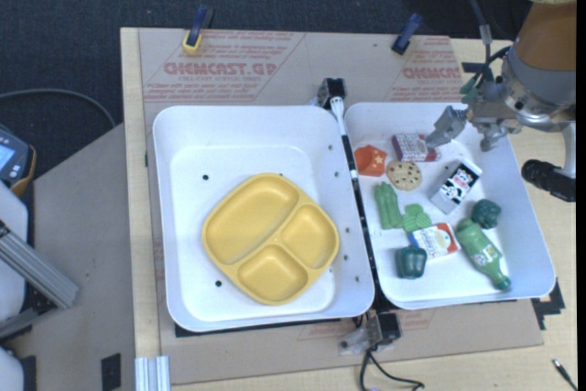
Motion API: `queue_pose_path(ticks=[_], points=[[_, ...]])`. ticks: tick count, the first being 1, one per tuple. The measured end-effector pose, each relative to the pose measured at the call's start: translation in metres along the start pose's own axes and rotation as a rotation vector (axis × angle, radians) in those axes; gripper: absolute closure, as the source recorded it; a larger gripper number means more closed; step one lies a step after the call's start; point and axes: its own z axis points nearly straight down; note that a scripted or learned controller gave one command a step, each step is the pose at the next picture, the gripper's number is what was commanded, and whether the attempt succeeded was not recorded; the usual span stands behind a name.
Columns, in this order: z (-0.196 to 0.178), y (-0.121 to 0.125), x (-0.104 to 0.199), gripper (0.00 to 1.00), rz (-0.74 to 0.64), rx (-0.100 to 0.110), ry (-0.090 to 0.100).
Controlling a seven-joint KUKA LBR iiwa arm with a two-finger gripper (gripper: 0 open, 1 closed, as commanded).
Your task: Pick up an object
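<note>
Two white bins [174, 151], one yellow tray [270, 238], nine small toy items [403, 174]

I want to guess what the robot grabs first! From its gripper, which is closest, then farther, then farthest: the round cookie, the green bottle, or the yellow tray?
From the gripper:
1. Round tan cookie, right bin, just left-below.
2. Green plastic bottle, right bin's near corner.
3. Yellow three-part tray, left bin.

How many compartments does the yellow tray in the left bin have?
3. The yellow tray has one long compartment along its upper left, one at the right, and one at the bottom.
</note>
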Motion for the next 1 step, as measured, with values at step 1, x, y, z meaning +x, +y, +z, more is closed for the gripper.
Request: queue_pose_path(ticks=[1], points=[[-0.0076, 0.0023, 0.0001, 0.00, -0.002, -0.014, -0.002]])
